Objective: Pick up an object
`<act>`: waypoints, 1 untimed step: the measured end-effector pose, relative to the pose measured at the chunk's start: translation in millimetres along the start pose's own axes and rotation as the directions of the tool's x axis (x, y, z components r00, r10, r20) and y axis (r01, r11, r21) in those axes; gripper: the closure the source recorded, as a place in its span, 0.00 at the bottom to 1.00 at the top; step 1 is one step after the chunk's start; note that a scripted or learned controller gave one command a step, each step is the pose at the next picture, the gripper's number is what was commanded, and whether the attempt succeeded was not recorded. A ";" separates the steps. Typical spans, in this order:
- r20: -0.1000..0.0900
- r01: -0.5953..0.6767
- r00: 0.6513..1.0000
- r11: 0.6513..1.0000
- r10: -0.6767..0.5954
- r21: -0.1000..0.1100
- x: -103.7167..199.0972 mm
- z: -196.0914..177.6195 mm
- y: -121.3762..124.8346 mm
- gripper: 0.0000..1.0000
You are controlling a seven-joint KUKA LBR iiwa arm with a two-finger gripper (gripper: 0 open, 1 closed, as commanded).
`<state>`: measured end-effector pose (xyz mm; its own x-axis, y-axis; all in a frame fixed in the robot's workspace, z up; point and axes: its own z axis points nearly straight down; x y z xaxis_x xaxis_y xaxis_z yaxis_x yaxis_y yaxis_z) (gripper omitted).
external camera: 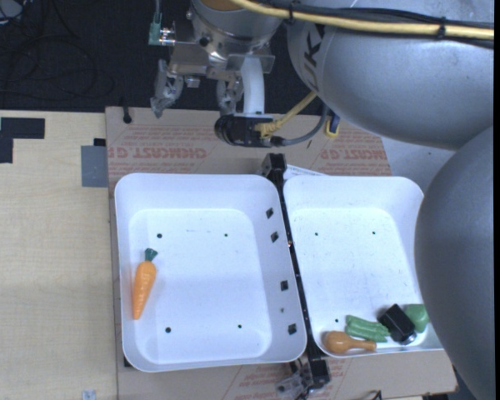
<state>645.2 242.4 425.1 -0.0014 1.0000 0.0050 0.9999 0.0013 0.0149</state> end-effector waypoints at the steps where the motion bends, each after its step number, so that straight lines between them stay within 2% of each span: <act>1: 0.008 0.004 1.000 1.000 -0.004 0.021 0.5 2.6 -1.3 1.00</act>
<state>643.9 243.0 422.5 -0.0052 1.0000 -0.0032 1.0000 0.0051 -0.0065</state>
